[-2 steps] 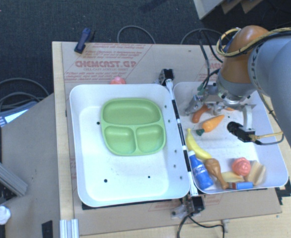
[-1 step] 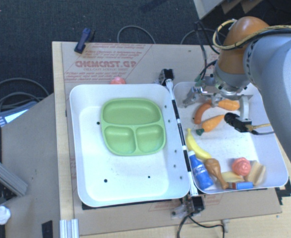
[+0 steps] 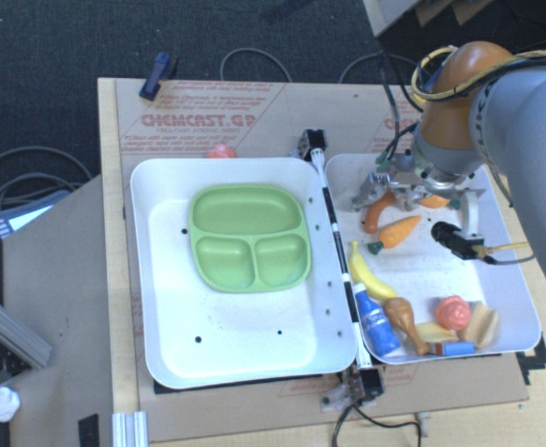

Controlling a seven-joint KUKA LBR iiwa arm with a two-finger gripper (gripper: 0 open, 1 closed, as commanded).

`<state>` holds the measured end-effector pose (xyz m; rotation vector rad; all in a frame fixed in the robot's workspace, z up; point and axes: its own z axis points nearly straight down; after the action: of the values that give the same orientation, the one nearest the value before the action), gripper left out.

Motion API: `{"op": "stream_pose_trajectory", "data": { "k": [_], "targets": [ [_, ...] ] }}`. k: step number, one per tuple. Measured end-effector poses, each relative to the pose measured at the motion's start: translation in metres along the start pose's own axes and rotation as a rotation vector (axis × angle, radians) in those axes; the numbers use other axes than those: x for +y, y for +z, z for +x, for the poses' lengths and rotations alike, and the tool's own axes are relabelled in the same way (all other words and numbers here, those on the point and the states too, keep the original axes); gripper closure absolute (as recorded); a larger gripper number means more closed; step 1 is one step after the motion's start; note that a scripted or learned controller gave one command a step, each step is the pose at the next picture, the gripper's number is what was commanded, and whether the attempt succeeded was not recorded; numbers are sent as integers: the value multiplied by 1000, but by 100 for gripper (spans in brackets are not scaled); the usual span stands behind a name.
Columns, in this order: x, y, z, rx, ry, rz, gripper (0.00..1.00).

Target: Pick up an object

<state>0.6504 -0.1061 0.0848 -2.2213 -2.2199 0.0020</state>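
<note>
Tool (image 3: 399, 192) low in right bin (image 3: 525, 291), over far-end clutter; finger state impossible to tell. Carrot (image 3: 401, 232) just beneath, lying slantwise. Probably light, stiff, smooth plastic, apt to roll; best gripped across thick middle.

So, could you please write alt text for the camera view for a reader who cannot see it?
A grey robot arm's gripper hangs low over a carrot in the right white bin, which also holds a banana and other toy foods. The left white bin holds a green divided plate.
</note>
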Motion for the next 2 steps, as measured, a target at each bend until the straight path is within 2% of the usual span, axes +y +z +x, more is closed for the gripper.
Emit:
{"op": "stream_pose_trajectory", "data": {
  "k": [1, 2],
  "targets": [
    [16, 0, 10, 0, -1, -3, 0],
    [0, 0, -11, 0, 0, 0, 0]
  ]
}}
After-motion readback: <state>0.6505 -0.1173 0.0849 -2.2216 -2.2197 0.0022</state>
